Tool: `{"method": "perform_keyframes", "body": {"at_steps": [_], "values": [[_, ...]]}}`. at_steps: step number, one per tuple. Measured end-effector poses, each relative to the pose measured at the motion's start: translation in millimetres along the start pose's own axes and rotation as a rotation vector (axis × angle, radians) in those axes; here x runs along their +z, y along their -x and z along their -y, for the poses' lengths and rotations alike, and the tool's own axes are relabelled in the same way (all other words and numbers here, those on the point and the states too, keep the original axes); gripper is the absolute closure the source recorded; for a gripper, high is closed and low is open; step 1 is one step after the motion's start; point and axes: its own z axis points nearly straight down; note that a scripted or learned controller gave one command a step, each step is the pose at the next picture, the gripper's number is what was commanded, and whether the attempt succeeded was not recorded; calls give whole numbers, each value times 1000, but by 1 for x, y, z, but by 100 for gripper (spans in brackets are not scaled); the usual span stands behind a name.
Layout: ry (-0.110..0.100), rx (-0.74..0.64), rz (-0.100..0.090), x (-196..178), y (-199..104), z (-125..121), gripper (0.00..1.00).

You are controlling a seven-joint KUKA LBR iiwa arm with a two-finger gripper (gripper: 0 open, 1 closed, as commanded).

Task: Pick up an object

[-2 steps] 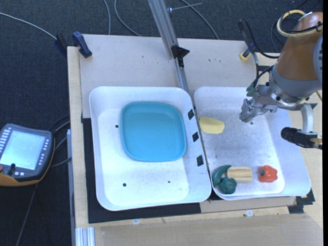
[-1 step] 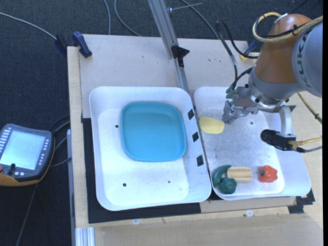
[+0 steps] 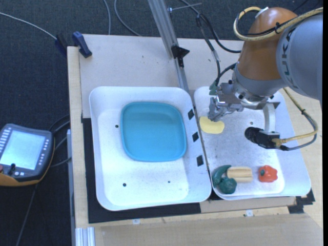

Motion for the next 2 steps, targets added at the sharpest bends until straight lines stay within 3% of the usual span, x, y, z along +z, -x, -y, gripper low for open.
{"method": "perform_keyframes", "body": {"at_steps": [2], "values": [[-2, 0, 0, -14, -106, -8, 100]]}}
